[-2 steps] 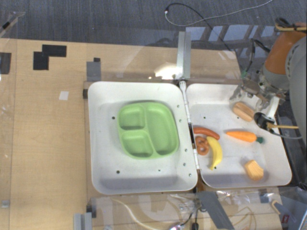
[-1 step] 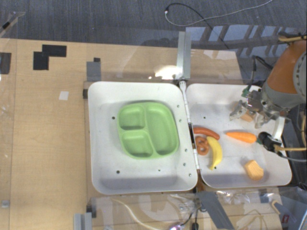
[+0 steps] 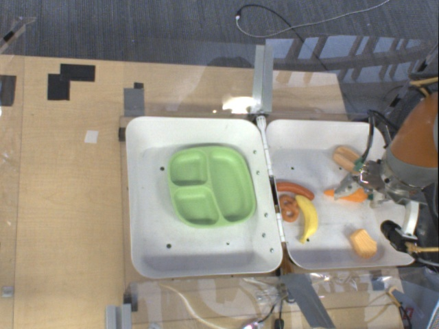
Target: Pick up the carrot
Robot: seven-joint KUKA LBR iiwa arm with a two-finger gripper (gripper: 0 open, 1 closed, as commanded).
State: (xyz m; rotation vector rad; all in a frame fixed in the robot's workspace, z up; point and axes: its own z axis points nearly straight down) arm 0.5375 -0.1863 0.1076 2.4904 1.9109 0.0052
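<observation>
The carrot (image 3: 345,196) is a small orange piece lying in the middle of the right bin (image 3: 322,139), pointing left. My gripper (image 3: 360,187) hangs directly over its right half, reaching in from the right below the orange band of the arm (image 3: 418,142). Its fingers are spread, one by the carrot's upper side and one at its right end. The carrot rests on the bin floor, with its right end partly hidden under the gripper.
In the right bin, a bread roll (image 3: 346,157) lies just behind the gripper, and a sausage (image 3: 295,189), a brown ring (image 3: 288,208) and a banana (image 3: 307,218) lie to the left. A tan cube (image 3: 363,243) sits at the front right. The left bin (image 3: 144,204) holds a green divided plate (image 3: 209,186).
</observation>
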